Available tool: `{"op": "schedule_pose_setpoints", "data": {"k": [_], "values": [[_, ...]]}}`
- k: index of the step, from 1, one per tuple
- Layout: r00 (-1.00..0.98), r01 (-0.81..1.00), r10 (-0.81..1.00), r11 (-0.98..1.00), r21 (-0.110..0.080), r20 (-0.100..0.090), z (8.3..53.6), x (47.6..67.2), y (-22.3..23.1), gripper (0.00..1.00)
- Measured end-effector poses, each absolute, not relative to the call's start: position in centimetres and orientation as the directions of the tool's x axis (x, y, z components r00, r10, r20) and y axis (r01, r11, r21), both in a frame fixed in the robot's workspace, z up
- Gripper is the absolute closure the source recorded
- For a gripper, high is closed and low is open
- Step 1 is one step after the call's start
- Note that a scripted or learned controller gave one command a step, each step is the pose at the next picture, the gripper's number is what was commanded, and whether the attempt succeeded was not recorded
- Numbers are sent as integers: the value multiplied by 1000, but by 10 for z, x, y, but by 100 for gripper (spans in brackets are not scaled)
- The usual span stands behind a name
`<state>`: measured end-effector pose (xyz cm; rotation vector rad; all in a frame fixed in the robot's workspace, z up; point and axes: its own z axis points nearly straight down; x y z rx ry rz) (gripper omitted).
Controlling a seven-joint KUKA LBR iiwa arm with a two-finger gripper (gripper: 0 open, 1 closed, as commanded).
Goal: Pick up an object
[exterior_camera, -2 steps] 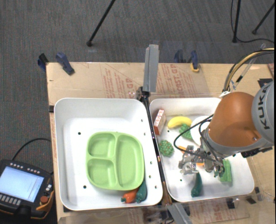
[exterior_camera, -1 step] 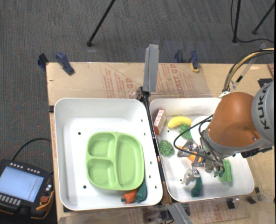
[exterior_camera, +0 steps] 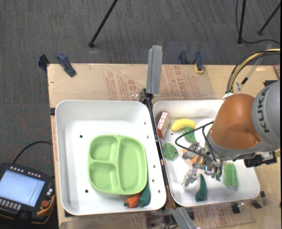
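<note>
My gripper (exterior_camera: 198, 166) hangs low over the middle of the right bin (exterior_camera: 246, 194), under the orange wrist band. A small orange object (exterior_camera: 197, 159) shows right at the gripper, partly hidden by it. Close by lie a dark green vegetable (exterior_camera: 201, 189) just below and a light green ridged vegetable (exterior_camera: 230, 174) to the right. A knobbly green round object (exterior_camera: 169, 151) sits to the left. Further back are a yellow banana (exterior_camera: 183, 124) and a small red box (exterior_camera: 163, 123) near the bin's left wall.
The left bin (exterior_camera: 69, 128) holds a light green divided plate (exterior_camera: 117, 164). An orange-red vegetable (exterior_camera: 131, 202) and a dark green one (exterior_camera: 145, 197) lie at its front edge. A grey upright post (exterior_camera: 154, 70) stands behind the bins.
</note>
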<state>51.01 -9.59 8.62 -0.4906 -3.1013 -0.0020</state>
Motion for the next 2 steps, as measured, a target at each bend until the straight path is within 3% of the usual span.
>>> {"op": "schedule_pose_setpoints", "data": {"k": [1,2], "values": [[-870,494,494,870,0,5,86,475,-94,0],[-872,490,490,872,0,7,95,475,-93,100]]}}
